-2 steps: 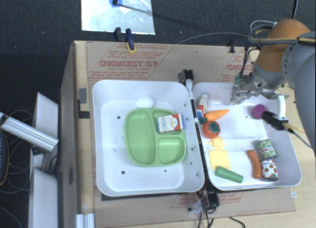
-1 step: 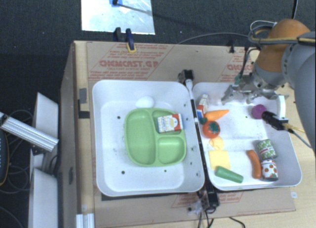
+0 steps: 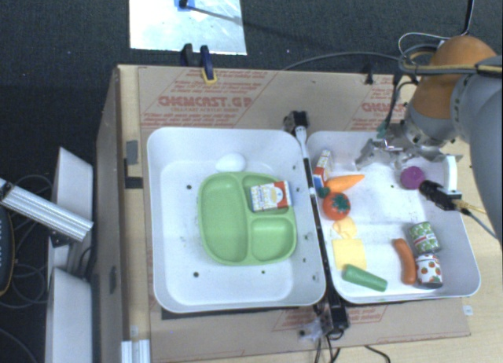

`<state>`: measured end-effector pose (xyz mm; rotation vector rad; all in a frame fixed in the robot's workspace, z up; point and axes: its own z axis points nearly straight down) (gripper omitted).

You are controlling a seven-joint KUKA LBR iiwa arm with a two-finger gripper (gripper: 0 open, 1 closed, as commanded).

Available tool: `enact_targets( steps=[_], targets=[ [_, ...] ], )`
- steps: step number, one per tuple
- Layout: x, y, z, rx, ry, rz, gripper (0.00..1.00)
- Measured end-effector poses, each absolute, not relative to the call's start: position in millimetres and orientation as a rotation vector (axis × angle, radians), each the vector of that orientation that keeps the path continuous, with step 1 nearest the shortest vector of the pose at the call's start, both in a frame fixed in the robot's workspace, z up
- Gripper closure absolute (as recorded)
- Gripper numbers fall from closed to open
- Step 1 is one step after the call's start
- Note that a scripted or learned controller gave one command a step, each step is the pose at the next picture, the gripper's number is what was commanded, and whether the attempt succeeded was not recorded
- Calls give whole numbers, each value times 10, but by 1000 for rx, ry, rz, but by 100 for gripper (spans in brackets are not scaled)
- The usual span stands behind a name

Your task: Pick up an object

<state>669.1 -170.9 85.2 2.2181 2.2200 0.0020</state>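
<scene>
The right bin (image 3: 470,269) holds several toy foods. An orange carrot (image 3: 344,183) lies above a red tomato (image 3: 338,206), with a small white bottle (image 3: 322,166) at the bin's left wall. A purple ball-like piece (image 3: 412,176) sits at the upper right. My gripper (image 3: 376,152) hangs over the bin's upper part, just right of the bottle, above the carrot and left of the purple piece. I see nothing held in it.
Lower in the right bin lie a yellow block (image 3: 349,253), a green cucumber (image 3: 364,277), an orange sausage (image 3: 405,262) and two small cans (image 3: 423,236). The left bin (image 3: 177,283) holds a green divided plate (image 3: 228,224) with a small carton (image 3: 269,195) on it.
</scene>
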Motion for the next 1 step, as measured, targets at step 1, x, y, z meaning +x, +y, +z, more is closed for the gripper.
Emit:
enact_targets(
  steps=[1],
  targets=[
    [6704, -1711, 968, 2214, 2219, 5, 100]
  ],
)
